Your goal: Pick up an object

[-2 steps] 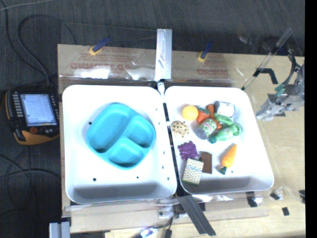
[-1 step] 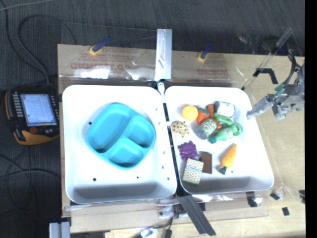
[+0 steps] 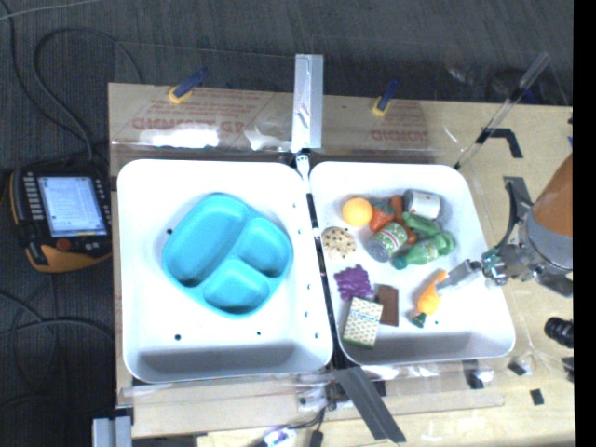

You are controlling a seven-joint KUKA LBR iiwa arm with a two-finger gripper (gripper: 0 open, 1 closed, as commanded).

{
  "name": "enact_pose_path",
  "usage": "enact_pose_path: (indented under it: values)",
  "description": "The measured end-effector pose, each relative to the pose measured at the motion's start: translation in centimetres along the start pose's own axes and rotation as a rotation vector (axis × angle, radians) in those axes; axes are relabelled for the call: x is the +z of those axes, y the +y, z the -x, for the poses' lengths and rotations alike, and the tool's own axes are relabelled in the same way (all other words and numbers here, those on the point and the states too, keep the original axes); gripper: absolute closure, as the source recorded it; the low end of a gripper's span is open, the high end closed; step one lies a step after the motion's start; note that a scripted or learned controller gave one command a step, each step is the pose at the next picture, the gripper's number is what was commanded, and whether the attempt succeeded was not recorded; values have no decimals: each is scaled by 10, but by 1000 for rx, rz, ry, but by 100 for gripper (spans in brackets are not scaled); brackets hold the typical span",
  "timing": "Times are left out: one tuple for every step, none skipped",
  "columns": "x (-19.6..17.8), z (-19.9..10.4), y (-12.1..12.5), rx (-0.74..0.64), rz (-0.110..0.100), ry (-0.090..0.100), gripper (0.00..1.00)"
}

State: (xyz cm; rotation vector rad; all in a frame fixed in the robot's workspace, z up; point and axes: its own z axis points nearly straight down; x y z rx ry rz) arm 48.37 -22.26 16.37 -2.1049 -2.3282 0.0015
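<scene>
The right bin [image 3: 475, 324] holds a heap of toy food. An orange ball [image 3: 357, 211], a small carrot [image 3: 385, 215] and a grey-white can [image 3: 425, 202] lie at the back. A green bottle [image 3: 426, 250] and a labelled can [image 3: 390, 239] rest in the middle. A speckled cookie [image 3: 338, 242], purple grapes [image 3: 352, 281], a brown bar [image 3: 387, 304] and a patterned carton [image 3: 362, 323] lie toward the front left. An orange-and-green toy vegetable [image 3: 428, 299] sits front right. My gripper [image 3: 468, 272] hangs low over the bin's right side, just right of that vegetable, with nothing seen in it.
The left bin [image 3: 140, 343] holds a blue divided plate [image 3: 228, 252]. A metal post [image 3: 307, 101] stands behind the divider between the bins. A handheld controller [image 3: 60, 214] lies off the bench at left. My arm [image 3: 549, 222] enters from the right.
</scene>
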Motion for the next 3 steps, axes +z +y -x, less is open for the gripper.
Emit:
enact_pose_path:
  values:
    - [74,-39,7,346,10,-3,0]
    - [63,-41,10,342,16,-1,100]
    - [-24,-50,19,404,0,-4,100]
